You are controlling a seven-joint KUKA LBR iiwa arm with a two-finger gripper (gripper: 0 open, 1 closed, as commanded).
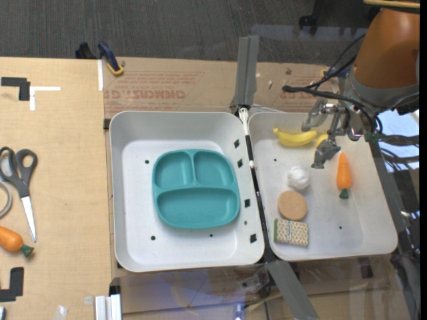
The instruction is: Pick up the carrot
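Red print on the cardboard sheet (175, 85) behind the bins is reversed and cannot be made out.

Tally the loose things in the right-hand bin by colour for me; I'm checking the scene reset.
Orange: 1, the carrot
Yellow: 1, the banana
White: 1, the small ball
Tan: 1, the round cookie
Patterned green and tan: 1, the square pad
Total: 5

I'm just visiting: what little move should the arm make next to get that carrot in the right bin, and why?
Probably a short shift toward the view's right, then down. The two-finger gripper hangs just left of the orange toy carrot, which lies loose on the right white bin's floor, beside the yellow plastic banana, so it isn't centred over it yet.
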